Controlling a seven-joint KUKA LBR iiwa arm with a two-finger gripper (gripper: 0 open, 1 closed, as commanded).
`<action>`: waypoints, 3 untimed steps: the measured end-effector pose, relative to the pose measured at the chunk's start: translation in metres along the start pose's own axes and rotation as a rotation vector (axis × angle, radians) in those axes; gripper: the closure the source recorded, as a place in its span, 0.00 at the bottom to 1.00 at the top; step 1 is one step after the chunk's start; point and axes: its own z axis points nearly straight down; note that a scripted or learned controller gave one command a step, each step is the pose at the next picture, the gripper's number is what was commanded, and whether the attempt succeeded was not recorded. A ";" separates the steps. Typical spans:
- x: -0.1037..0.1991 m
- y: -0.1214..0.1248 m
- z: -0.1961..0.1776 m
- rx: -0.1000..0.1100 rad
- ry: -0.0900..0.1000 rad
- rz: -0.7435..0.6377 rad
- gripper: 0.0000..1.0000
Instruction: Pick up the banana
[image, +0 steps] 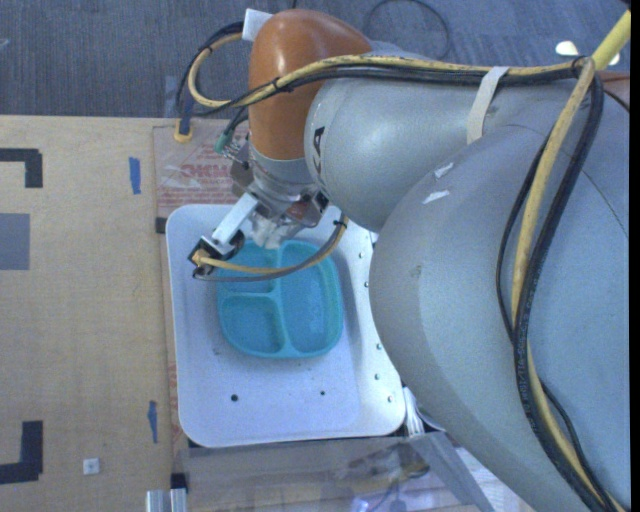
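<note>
Directly over the blue divided plate's upper edge hangs the gripper; its opening, and the banana's bearing from it, I cannot tell.

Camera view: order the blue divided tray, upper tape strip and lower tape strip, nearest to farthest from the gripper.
1. Blue divided tray, under the gripper.
2. Upper tape strip, bench's left.
3. Lower tape strip, bench's lower left.
</note>
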 end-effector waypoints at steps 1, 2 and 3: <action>-0.008 0.028 0.008 -0.003 0.002 -0.183 1.00; 0.016 0.022 -0.032 -0.003 0.003 -0.072 1.00; 0.012 0.024 -0.002 -0.001 0.001 -0.411 1.00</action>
